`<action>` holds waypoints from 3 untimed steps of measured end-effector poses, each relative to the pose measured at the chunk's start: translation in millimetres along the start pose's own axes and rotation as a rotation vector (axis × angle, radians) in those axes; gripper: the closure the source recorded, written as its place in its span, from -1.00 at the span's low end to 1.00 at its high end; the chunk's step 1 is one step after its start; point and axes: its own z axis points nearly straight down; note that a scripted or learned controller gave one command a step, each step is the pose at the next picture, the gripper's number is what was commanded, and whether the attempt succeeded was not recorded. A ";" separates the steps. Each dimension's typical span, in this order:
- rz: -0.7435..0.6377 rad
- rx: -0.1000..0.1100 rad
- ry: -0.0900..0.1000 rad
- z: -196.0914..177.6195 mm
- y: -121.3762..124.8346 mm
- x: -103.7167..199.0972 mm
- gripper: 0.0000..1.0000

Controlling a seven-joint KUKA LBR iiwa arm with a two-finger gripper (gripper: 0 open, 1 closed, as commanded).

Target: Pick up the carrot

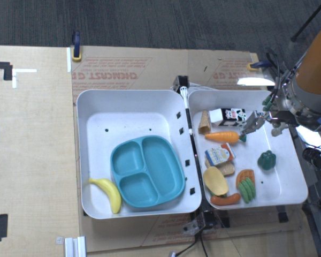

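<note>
The orange carrot (223, 136) with a small green top lies on its side in the upper middle of the right bin (281, 194). My gripper (265, 126) hangs just to the right of the carrot's green end, near the bin's upper right. Its two fingers are spread apart and it is open, with nothing between them. The left fingertip (252, 124) is close to the carrot's top but apart from it.
Around the carrot lie a cone (204, 122), a black-and-white carton (231, 115), a small carton (219, 155), a dark green vegetable (266, 160), a yellow piece (215, 181), a sausage (224, 199) and green pods (247, 189). The left bin (96, 111) holds a teal divided plate (147, 170) and a banana (109, 193).
</note>
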 end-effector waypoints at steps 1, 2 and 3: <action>-0.027 0.002 0.001 119.1 39.1 -49.3 -1.00; 0.100 0.003 0.002 186.5 68.3 -15.9 -1.00; 0.450 0.000 0.000 185.6 115.5 -22.2 -1.00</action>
